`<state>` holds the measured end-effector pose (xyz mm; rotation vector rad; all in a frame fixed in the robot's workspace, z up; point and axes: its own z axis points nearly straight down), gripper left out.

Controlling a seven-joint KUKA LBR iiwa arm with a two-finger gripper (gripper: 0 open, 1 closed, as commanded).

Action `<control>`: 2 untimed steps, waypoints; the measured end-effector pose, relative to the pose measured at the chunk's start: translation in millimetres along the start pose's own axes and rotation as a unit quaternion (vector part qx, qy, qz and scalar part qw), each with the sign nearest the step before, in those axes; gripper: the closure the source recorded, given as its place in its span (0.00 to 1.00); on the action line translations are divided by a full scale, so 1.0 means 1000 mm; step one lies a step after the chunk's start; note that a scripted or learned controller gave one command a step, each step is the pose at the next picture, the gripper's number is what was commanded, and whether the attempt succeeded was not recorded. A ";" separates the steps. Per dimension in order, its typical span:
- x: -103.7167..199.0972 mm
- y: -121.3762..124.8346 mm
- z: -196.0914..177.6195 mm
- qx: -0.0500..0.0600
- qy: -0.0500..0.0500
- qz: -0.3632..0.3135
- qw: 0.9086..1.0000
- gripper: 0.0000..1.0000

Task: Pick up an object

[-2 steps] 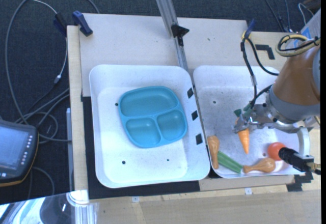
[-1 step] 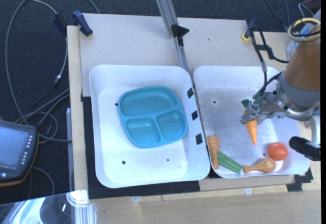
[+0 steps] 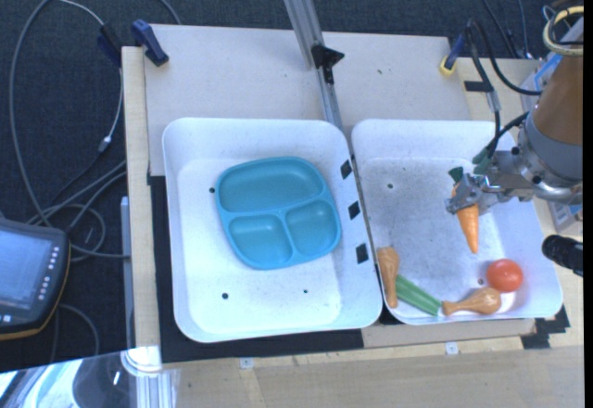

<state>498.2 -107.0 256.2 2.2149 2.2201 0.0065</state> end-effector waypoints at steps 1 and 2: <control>0.040 0.029 -0.002 0.002 0.001 -0.002 1.000 1.00; 0.093 0.048 0.013 0.003 0.001 -0.002 1.000 1.00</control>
